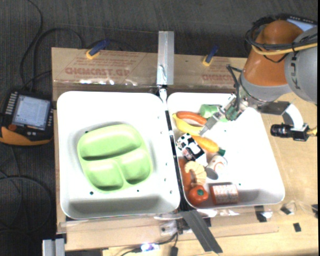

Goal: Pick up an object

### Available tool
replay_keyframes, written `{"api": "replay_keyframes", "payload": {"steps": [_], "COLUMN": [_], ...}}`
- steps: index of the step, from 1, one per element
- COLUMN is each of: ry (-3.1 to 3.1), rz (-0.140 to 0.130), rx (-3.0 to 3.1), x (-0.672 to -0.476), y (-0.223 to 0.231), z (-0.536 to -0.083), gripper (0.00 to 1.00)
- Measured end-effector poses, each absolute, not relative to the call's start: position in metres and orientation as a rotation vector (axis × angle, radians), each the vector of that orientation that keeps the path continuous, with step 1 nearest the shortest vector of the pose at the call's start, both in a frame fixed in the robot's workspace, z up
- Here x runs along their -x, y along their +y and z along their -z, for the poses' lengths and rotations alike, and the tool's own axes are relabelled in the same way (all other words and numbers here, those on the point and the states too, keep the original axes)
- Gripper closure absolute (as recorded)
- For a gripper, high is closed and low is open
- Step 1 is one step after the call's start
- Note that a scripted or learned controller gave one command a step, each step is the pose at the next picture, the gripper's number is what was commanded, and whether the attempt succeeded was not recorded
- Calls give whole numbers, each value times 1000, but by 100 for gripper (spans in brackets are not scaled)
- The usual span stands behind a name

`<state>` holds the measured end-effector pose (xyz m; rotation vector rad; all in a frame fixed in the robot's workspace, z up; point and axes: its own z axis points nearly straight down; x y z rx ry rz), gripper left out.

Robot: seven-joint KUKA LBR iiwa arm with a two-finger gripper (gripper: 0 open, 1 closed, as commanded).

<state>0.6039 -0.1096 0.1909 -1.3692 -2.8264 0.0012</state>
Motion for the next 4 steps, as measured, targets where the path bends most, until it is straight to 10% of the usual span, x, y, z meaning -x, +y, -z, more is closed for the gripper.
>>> {"api": "replay_keyframes", "payload": {"steps": [1, 2, 3, 4], "ry": [-2894, -2889, -3016, -2982], "rz": [18, 23, 25, 0], "rx": [1293, 1288, 1051, 987], "x": [-600, -601, -588, -584], "y": [-113, -111, -107, -3], "z": [-119, -130, -116, -286], "gripper": [0, 100, 100, 100]}}
